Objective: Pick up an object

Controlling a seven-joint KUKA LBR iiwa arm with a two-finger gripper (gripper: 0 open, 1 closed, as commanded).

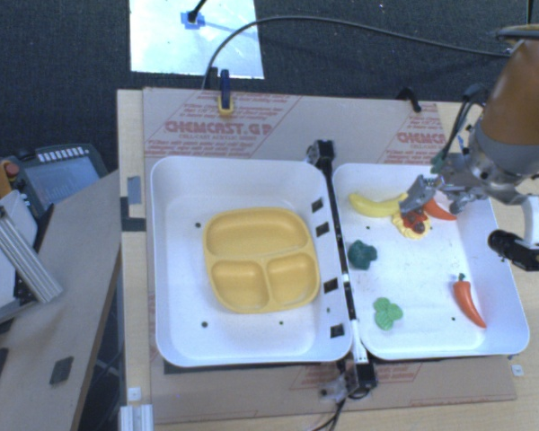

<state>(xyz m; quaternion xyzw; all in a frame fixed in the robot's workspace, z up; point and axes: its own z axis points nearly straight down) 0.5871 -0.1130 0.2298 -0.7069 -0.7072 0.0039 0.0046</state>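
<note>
The right bin holds several toy foods. A yellow banana lies near its back left. Beside it is a small red and yellow toy, with an orange-red piece just to its right. My gripper hangs right over these two, touching or nearly touching the red and yellow toy. A dark green broccoli and a light green one lie toward the front left. An orange carrot with a green top lies at the right.
The left bin carries a yellow divided plate. A black divider strip runs between the bins. The arm's grey wrist and orange band lean over the right bin's back right corner. A black part sticks out above the right rim.
</note>
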